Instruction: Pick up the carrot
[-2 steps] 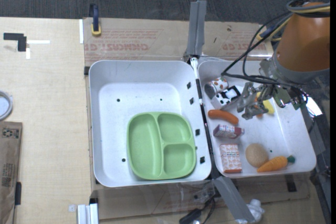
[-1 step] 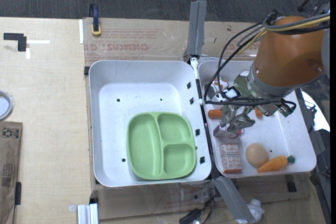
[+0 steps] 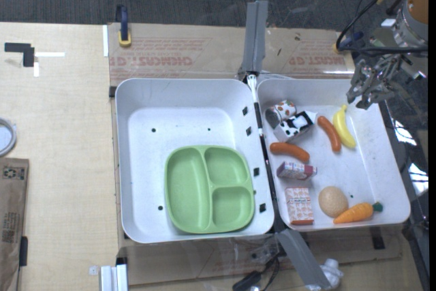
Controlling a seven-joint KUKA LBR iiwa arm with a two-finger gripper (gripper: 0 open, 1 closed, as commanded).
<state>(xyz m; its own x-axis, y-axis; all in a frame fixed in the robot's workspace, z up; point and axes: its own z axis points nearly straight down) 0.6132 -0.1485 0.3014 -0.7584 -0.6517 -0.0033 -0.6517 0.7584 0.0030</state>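
Camera view: carrot (image 3: 355,213) lies in the right bin (image 3: 388,167), at its near right corner, touching the egg (image 3: 332,201). Gripper (image 3: 368,87) hangs over that bin's far right corner, well apart from the carrot; can't tell how the jaws stand. Green plate (image 3: 208,189) in left bin (image 3: 136,146).

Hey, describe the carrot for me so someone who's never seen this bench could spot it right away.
Look in the right bin, at its near right corner. There the carrot lies beside a tan egg: an orange taper with a green tip, unlike the blunt sausages farther in.
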